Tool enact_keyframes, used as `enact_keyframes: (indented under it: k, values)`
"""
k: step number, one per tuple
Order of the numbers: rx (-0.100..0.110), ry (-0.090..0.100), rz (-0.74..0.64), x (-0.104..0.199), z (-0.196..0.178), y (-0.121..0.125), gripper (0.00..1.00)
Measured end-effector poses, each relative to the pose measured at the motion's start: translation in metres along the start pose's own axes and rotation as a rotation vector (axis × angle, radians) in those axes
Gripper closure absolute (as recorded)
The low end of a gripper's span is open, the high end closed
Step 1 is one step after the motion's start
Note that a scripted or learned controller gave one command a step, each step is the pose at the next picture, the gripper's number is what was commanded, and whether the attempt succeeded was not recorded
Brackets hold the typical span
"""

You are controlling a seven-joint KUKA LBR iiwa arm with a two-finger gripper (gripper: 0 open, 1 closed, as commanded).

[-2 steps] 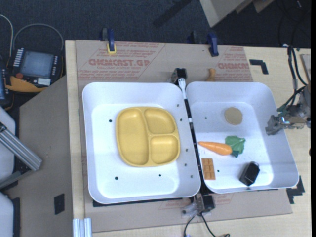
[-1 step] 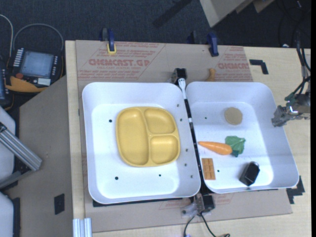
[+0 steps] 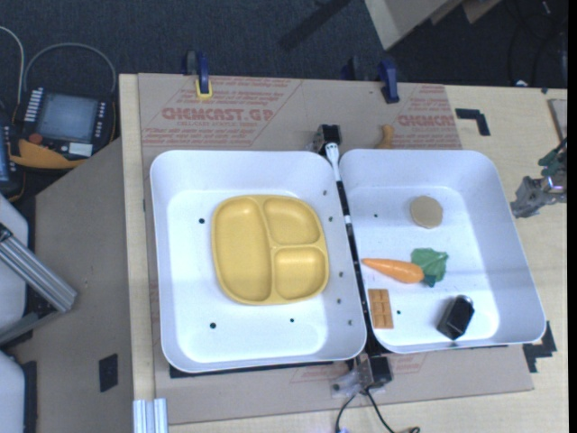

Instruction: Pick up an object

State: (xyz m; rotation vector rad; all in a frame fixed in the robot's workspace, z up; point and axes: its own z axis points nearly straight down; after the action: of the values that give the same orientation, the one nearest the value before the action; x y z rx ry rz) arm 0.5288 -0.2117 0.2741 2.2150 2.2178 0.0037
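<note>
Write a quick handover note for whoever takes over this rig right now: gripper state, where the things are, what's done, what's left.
Gripper: at the right edge of the camera view, outside the right bin, holding nothing visible; finger state unclear.
Right bin: toy carrot in the middle, round tan disc behind it, black block at the near right, orange cracker at the near left.
Left bin: yellow divided plate.
Done: nothing picked yet.
Left: grasp and lift one object.

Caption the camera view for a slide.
Yellow three-compartment plastic tray in left white bin; toy carrot, tan disc, black block in right white bin.
</note>
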Motion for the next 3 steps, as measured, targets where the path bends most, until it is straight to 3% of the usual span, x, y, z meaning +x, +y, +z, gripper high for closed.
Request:
enact_keyframes:
  k: [1, 3]
  values:
    - [0.006, 0.005, -0.005, 0.049, 0.003, 0.013, 1.00]
    - [0.008, 0.005, -0.004, 0.159, 0.011, 0.009, 1.00]
